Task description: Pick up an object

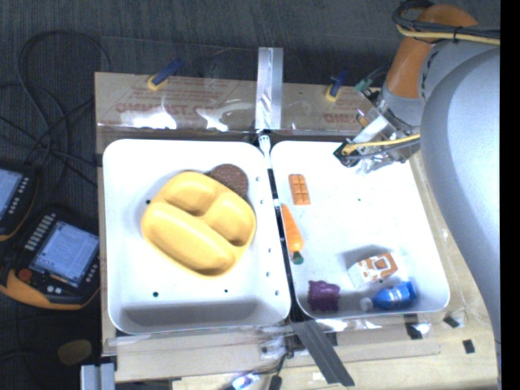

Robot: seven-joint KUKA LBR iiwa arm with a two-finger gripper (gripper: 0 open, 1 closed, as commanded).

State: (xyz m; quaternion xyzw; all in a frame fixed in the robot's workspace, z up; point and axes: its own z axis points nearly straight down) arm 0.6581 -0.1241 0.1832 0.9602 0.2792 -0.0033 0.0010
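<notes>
We cannot tell how the fingers (355, 154) stand; they hover over the right bin's (431, 218) far edge. Below lie an orange block (300, 189), carrot (292, 230), purple toy (323, 295) and blue bottle (394, 296)

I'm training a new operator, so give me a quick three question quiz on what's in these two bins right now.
1. True or false: the carrot lies in the left bin.
2. Which item sits nearest the right bin's front right corner? A) orange waffle piece B) blue object C) purple object
3. Fill in: the brown disc touches the large ____ object.

Key: 1 false, it lies along the right bin's left wall. 2 B. 3 yellow.
</notes>
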